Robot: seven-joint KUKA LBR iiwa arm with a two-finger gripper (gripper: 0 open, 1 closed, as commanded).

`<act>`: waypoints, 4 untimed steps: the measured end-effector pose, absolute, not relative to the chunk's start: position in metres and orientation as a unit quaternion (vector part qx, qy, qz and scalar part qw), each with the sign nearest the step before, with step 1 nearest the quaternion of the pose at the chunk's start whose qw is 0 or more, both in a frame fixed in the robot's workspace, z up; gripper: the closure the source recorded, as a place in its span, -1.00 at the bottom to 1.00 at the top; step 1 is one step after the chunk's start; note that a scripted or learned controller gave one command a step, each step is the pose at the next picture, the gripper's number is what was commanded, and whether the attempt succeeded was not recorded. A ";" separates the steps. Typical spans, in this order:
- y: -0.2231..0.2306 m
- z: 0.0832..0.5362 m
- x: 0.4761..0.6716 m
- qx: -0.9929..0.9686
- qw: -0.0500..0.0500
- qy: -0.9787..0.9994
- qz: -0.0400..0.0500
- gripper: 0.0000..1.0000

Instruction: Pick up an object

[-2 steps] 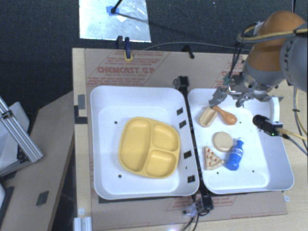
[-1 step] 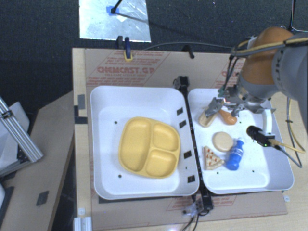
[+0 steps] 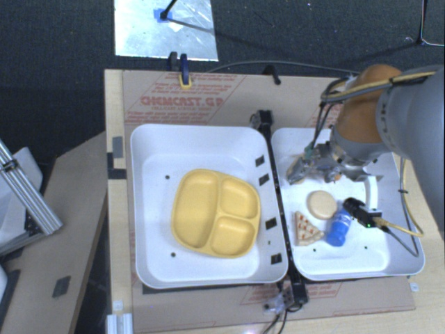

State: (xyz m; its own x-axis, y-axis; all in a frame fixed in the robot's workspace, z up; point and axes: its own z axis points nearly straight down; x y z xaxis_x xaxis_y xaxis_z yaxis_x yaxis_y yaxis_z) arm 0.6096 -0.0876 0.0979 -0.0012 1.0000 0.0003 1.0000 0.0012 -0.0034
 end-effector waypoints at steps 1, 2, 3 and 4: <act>-0.087 0.085 0.610 -0.707 0.000 -0.708 0.000 -1.00; -0.088 0.096 0.611 -0.706 -0.001 -0.708 -0.001 1.00; -0.089 0.140 0.611 -0.707 -0.002 -0.708 -0.002 1.00; -0.096 0.198 0.620 -0.706 -0.003 -0.708 -0.002 1.00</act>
